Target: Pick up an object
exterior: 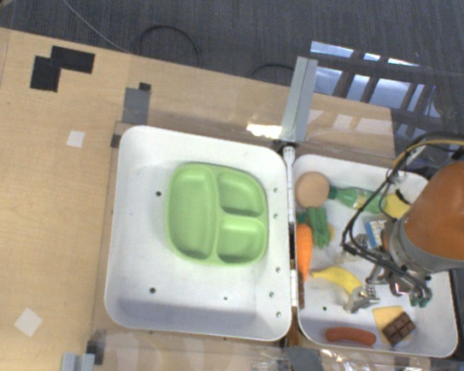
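On the tabletop, the left bin (pixel 125 294) carries a green divided plate (pixel 216 213); nothing there is near me. In the right bin (pixel 450 343), going rightward, I pass the carrot (pixel 302 248) lying lengthwise along the bin's left wall, then the banana (pixel 336 277), its long axis running roughly left to right. My end effector (pixel 362 298) hangs just right of the banana's right tip and slightly toward the camera, so I judge the banana the closest pick, lying to its left. The sausage (pixel 351 336) lies below it in the view, the chocolate piece (pixel 399 328) to its right. Whether my end effector is parted or closed, I cannot tell.
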### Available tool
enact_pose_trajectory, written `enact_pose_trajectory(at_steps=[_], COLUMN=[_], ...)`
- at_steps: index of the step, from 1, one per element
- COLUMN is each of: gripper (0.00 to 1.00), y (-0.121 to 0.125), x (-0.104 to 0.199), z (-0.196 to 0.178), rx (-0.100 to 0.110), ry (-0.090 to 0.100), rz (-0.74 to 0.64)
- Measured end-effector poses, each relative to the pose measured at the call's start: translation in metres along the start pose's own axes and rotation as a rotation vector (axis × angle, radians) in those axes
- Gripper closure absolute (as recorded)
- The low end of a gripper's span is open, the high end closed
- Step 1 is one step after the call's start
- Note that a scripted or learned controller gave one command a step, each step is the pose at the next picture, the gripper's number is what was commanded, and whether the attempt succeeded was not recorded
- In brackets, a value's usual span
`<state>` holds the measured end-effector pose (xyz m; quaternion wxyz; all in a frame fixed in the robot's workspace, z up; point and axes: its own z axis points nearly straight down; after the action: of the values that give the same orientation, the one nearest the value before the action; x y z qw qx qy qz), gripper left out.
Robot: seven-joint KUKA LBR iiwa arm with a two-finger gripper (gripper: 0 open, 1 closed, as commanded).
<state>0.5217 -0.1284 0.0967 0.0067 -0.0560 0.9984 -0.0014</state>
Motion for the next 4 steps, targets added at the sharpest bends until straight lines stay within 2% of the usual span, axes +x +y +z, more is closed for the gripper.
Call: enact_pose_trajectory(at_steps=[1, 2, 3, 4], gripper=[0.0, 0.0, 0.0, 0.0], y=[0.028, 0.021, -0.033, 0.046], x=[-0.06, -0.013, -0.063, -0.02], z=[0.007, 0.006, -0.026, 0.006], rx=[-0.002, 0.0, 0.0, -0.001], ry=[-0.001, -0.005, 0.001, -0.005], rz=[0.094, 0.098, 0.312, 0.225])
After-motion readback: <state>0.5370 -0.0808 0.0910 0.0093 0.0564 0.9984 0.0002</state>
